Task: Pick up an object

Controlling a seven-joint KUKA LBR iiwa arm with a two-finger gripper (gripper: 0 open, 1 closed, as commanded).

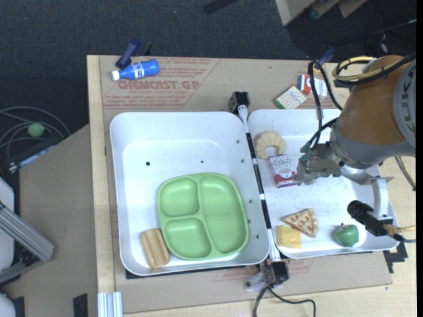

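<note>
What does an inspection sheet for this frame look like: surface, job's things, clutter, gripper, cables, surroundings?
Surface: wooden bench bearing left bin and right bin.
Job's things: right bin holds croissant, red carton, pizza slice, cheese block, green apple.
Clutter: green divided plate and bread piece in left bin; blue bottle and small box on bench.
Gripper: gripper low beside the red carton.
Cables: coiled cable at left.
Surroundings: dark carpet.
</note>
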